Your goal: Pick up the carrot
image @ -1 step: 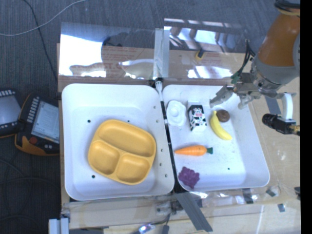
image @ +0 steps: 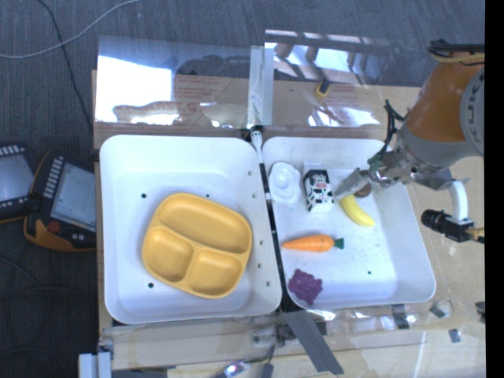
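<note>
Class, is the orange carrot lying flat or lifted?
Lying flat: the orange carrot rests on the right white bin's floor, leafy end pointing right.

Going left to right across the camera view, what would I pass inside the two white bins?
Yellow divided plate → white egg-shaped object → purple grapes → carrot → small black-and-white cow figure → banana.

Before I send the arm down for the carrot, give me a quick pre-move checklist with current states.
1. Carrot in plain sight in the right bin: ok.
2. Carrot lying apart from the banana and purple grapes: ok.
3. Tool over the carrot: not ok, it sits up near the banana and the cow figure.
4. Tool opening: cannot tell.
5. Yellow divided plate out of the way in the left bin: ok.
</note>
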Robot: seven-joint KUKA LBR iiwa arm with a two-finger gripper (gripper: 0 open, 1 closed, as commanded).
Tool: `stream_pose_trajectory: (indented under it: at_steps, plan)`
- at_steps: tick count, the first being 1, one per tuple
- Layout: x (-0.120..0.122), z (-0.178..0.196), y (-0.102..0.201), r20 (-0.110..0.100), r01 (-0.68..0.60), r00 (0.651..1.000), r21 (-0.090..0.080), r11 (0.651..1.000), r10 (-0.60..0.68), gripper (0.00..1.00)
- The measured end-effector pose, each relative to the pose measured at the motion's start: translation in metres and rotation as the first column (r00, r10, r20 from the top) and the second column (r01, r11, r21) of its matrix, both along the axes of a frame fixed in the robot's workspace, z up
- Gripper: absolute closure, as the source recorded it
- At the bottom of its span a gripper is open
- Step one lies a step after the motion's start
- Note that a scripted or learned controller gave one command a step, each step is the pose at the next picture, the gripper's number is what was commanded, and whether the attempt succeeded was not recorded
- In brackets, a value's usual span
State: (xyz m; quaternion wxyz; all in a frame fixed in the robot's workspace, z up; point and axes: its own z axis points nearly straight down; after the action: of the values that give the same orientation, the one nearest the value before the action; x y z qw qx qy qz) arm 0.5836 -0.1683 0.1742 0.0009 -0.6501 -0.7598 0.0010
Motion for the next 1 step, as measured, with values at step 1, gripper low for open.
stream_pose_trajectory:
  at_steps: [1]
  plan:
    - [-0.0619, -0.0838, 0.0055, 0.013, -0.234, 0.972, -0.004, 0.972, 0.234, 0.00]
